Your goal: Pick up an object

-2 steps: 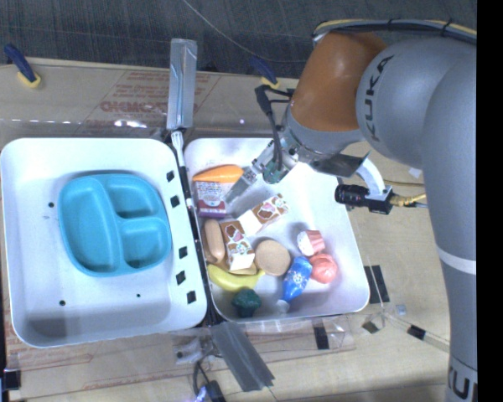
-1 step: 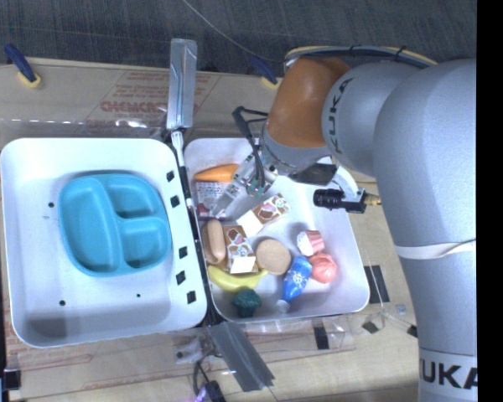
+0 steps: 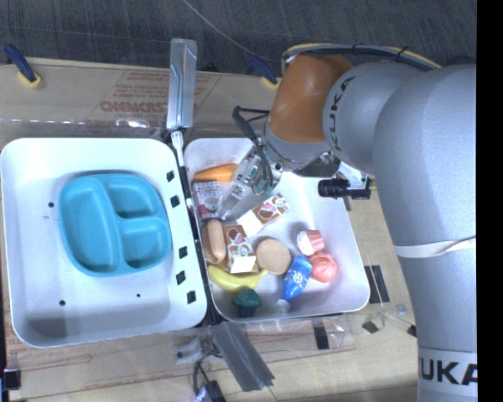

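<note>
My gripper (image 3: 233,201) reaches down into the right bin (image 3: 349,249), near its upper left part. It hovers over or touches a small packet (image 3: 207,193), just below an orange carrot (image 3: 217,172). Below it lie a tan bread roll (image 3: 215,239), small printed boxes (image 3: 238,246), a white card (image 3: 251,223) and a brown-and-white box (image 3: 272,208). Further down are a round bun (image 3: 273,255), a yellow banana (image 3: 228,279), a blue bottle (image 3: 296,279), a pink cup (image 3: 310,241), a red fruit (image 3: 324,267) and a green piece (image 3: 246,302).
The left bin (image 3: 25,249) holds a blue divided plate (image 3: 116,222). A metal divider (image 3: 181,82) runs between the two bins. The grey arm with its orange band (image 3: 306,99) covers the right bin's upper right corner. Blue clamps (image 3: 21,64) sit on the bench's back edge.
</note>
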